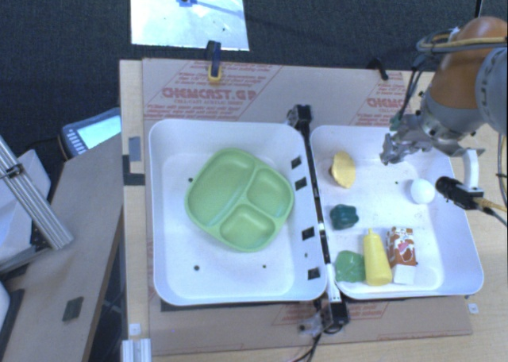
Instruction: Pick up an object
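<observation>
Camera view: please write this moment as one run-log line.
gripper: above right bin, nothing held | nearest: yellow piece | green tray: left bin

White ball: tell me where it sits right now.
The white ball lies in the right bin, near its right wall, above the carton and below-right of the gripper.

Printed in red on the brown backing sheet behind the 2 bins: "CHEMCAST", at upper left, followed by 2 or 3 characters too blurred to read. Repeated at upper right on the same sheet, above the right bin, partly hidden by the arm, and again along the sheet's lower front edge, faint. On the small red-and-white carton in the right bin, printing too small to read.
</observation>
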Controlling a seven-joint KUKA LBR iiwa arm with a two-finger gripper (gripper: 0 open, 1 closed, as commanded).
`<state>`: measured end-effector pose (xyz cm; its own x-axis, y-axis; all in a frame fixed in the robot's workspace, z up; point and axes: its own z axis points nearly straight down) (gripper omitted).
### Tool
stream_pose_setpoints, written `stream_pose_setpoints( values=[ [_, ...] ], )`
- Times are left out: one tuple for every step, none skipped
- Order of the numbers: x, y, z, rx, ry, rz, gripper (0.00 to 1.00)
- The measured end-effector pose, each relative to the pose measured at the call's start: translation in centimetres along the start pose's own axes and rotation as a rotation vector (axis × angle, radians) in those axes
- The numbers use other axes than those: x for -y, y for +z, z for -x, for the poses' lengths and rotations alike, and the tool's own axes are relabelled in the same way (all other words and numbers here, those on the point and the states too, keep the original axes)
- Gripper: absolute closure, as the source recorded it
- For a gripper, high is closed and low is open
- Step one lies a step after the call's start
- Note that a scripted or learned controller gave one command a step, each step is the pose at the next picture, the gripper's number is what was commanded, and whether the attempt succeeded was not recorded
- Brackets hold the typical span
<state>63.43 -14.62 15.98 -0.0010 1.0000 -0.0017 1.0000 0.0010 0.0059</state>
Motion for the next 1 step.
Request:
stream_pose_setpoints(
  values=[
    [-0.04, -6.04, -0.82, 0.000, -0.004, 0.000, 1.00]
  ],
)
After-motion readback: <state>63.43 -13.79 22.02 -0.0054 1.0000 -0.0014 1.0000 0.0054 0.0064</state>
